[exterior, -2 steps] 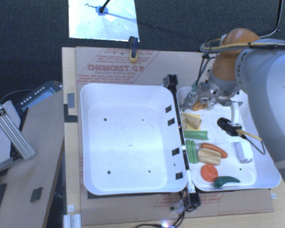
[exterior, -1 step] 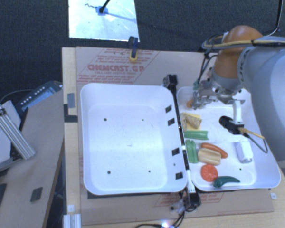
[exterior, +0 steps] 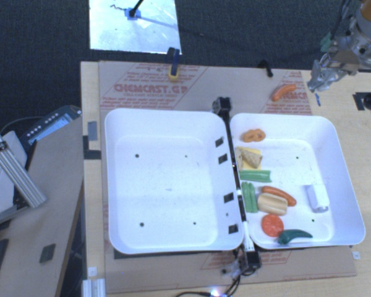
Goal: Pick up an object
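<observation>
Curved dark-green pepper, glossy

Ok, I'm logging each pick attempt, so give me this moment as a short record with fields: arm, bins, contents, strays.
arm: gripper at upper right, above the bench, outside both bins
right bin: pretzel, cheese wedge, green bean pods, hot dog, tomato slice, dark green pepper, white cylinder
left bin: bare white floor in view
stray: orange sausage on the bench behind the right bin
held: nothing seen in the gripper
</observation>
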`<state>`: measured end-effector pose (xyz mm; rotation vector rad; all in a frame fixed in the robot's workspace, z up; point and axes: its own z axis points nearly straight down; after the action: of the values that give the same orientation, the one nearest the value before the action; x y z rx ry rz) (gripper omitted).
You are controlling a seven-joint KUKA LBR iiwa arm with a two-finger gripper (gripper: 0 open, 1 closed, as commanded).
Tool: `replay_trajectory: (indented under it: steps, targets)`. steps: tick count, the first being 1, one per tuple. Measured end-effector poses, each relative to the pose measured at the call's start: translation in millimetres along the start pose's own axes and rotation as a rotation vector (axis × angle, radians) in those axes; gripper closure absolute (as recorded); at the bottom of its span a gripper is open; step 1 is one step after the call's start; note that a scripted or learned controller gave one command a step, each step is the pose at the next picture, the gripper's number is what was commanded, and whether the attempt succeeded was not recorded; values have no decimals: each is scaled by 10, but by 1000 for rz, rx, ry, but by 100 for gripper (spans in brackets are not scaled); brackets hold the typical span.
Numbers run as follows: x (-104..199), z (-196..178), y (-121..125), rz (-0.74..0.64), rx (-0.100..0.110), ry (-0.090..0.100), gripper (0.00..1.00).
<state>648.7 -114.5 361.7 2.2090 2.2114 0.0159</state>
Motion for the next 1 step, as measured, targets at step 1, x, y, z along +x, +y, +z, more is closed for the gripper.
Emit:
replay_trajectory:
  steps: [1]
  targets:
    - [-105, -1801, 233, -5, -4, -1, 100]
